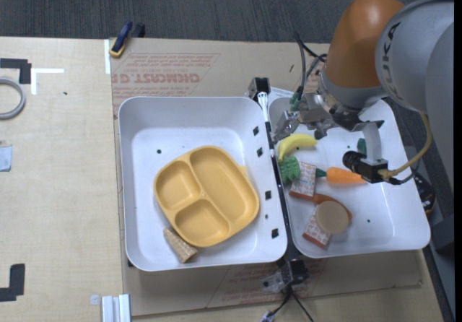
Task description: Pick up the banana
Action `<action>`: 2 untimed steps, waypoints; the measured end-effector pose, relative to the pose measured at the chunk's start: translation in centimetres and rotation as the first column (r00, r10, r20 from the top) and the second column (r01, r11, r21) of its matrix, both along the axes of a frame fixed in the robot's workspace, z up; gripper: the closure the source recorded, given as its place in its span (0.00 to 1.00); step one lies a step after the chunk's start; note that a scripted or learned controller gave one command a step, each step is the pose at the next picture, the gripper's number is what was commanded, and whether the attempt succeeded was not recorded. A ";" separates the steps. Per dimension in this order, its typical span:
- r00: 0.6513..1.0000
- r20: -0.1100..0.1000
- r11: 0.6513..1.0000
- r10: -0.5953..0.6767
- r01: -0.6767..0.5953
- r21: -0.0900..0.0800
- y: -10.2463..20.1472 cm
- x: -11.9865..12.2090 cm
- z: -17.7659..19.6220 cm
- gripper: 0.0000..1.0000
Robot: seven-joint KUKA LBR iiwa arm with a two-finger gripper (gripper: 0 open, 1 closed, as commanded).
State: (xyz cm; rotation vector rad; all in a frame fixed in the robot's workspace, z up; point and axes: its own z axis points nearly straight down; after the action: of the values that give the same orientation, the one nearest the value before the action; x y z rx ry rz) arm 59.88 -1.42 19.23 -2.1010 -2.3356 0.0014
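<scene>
At nine o'clock in the right bin (404, 230), against its wall, lies the banana (297, 144); gripper (307, 120) hangs just above for a grab, its state I cannot tell.

The left white bin (137, 190) holds a yellow divided plate (206, 196), and a small tan wafer-like block (179, 245) lies against the plate's lower edge. In the right white bin (393, 223) lie a carrot (343, 177), a green leafy piece (289, 169), a brown round disc (333, 216) and two reddish-and-cream wedges (305, 180). Printed cardboard (166, 71) lies on the counter (58, 205) beneath the bins.
</scene>
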 end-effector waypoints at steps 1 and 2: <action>0.995 0.000 0.995 -0.096 0.096 0.000 0.0 0.5 0.0 0.00; 1.000 0.001 1.000 0.000 0.000 -0.001 -0.7 2.3 0.0 0.00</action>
State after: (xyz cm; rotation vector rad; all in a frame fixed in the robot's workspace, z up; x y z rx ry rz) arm 62.19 -2.09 19.21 -2.1015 -2.3371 0.0015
